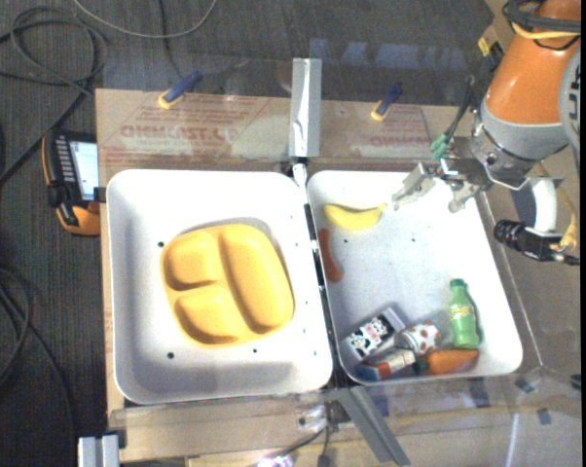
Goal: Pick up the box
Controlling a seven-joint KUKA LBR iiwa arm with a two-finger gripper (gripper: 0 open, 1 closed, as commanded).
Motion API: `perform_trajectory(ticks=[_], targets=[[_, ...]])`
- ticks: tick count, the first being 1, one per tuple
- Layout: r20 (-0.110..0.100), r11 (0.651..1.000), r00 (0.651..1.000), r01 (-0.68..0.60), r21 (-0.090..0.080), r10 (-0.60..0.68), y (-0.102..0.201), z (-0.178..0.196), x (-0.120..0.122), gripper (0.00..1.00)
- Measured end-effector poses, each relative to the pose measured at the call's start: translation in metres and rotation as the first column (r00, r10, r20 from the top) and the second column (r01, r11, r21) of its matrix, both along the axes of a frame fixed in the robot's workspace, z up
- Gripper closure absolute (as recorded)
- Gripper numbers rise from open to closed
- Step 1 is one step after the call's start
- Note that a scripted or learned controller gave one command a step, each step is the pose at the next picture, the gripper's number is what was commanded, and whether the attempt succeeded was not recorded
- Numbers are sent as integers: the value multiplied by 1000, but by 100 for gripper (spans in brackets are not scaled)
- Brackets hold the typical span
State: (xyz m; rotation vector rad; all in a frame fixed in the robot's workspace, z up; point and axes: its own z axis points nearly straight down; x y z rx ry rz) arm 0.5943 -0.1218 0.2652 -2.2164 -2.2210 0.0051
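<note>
Dark carpet with loose black cables is surrounding the table, which is carrying two white bins side by side. Filling much of the left bin is a yellow divided tray, lying flat. Reaching in from the right, the arm is hanging over the right bin's upper right corner, and the gripper is hovering there with its fingers spread apart and nothing between them. Just left of the gripper, a banana is lying by the bin's top edge, with a sausage below it along the left wall. A green bottle is sitting by the right wall, near the front. Down at the front edge, the box, black and white, is resting well apart from the gripper, touching a small can, with a carrot and a marker crowding just in front of them.
</note>
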Motion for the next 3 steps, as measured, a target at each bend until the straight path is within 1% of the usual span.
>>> perform_trajectory(ticks=[1, 2, 3], targets=[[2, 956, 956, -294, 0, 294, -76, -23, -28, 0], [2, 947, 947, -320, 3, 320, -41, -76, -91, 0], [1, 993, 993, -116, 2, 116, 17, -136, -110, 0]])
